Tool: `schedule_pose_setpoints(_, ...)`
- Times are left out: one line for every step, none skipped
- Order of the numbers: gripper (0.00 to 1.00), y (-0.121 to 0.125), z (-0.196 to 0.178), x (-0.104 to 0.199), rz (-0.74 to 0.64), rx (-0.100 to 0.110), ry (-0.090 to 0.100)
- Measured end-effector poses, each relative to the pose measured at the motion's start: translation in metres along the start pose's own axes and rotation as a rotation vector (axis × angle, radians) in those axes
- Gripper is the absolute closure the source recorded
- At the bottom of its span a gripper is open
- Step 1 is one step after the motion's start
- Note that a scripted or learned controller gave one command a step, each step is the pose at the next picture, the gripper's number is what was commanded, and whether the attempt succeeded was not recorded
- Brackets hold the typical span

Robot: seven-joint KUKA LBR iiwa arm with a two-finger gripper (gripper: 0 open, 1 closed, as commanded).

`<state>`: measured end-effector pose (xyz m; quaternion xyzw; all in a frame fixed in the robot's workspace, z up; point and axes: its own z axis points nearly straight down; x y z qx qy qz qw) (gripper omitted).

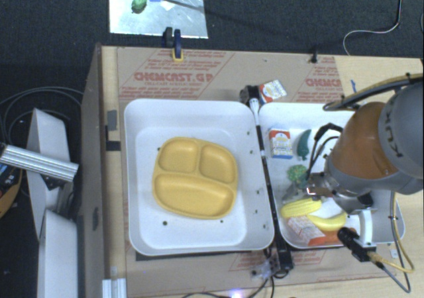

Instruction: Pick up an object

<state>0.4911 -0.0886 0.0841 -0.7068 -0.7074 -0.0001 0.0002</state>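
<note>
The right bin (311, 112) holds a small white, red and blue carton (280, 143), a teal item (304, 144), a green broccoli-like piece (297, 173), a yellow corn cob (301, 208), a banana (328, 222) and a red and white packet (305, 228). My gripper (317, 188) reaches down into this bin from the right, just above the corn cob and right of the broccoli piece. The orange and grey wrist (368, 148) covers the bin's right half.
The left bin (142, 124) holds a yellow divided plate (195, 176). A small red and white packet (270, 91) lies on the cardboard behind the bins. A black divider (264, 164) runs between the bins. Cables hang at the arm's lower right.
</note>
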Motion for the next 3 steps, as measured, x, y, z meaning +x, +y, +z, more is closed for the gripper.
schedule_pose_setpoints(0.0, 0.071, -0.006, -0.02, -0.001, -0.003, -0.001)
schedule_pose_setpoints(0.0, 0.054, 0.0, -0.028, -0.001, 0.0, -0.001)
schedule_pose_setpoints(1.0, 0.055, -0.011, -0.028, -0.002, -0.002, 0.0)
